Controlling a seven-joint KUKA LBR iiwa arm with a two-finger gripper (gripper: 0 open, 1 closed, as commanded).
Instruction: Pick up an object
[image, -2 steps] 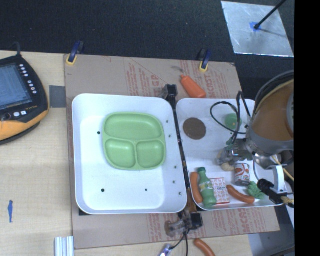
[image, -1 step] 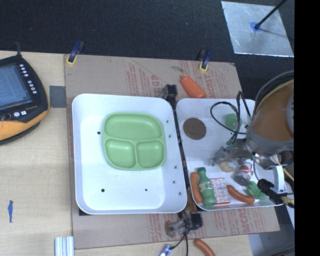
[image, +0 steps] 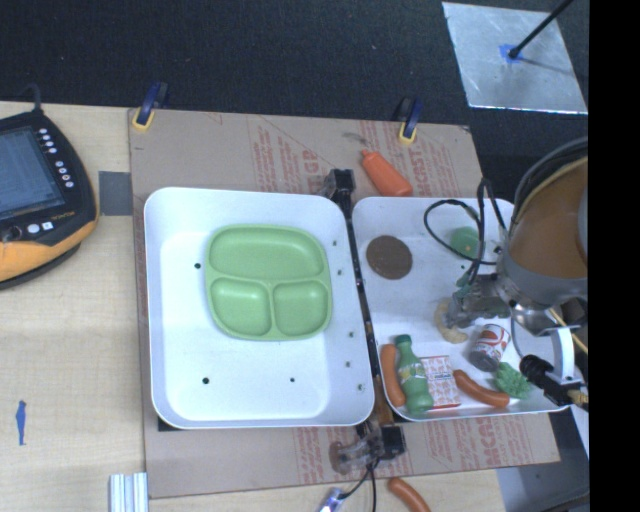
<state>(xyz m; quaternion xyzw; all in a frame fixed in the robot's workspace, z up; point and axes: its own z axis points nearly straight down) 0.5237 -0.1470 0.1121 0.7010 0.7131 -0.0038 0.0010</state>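
The right bin (image: 400, 215) holds the loose things that could be picked: a brown disc (image: 389, 257) near its upper left, a small green piece (image: 464, 240) by the cable loop, a green bottle (image: 411, 375) lying along the lower left beside a red-and-white packet (image: 438, 381), an orange sausage-shaped piece (image: 480, 389), a green leafy piece (image: 511, 380) and a red-and-white can (image: 489, 343).

The gripper (image: 466, 308) hangs low over the middle of this bin, just above a pale round object (image: 450, 322) (its kind is unclear). Nothing can be seen between the fingers, and how far apart they stand cannot be told from this angle.

The left bin (image: 170, 310) carries a green divided plate (image: 268, 280), lying flat and well apart from the gripper.

Both bins rest on a cardboard sheet (image: 300, 145) clamped to a wooden bench (image: 60, 360). An orange carrot-like toy (image: 385, 173) lies on the cardboard just beyond the right bin, and a teach pendant (image: 38, 195) sits at the bench's left.
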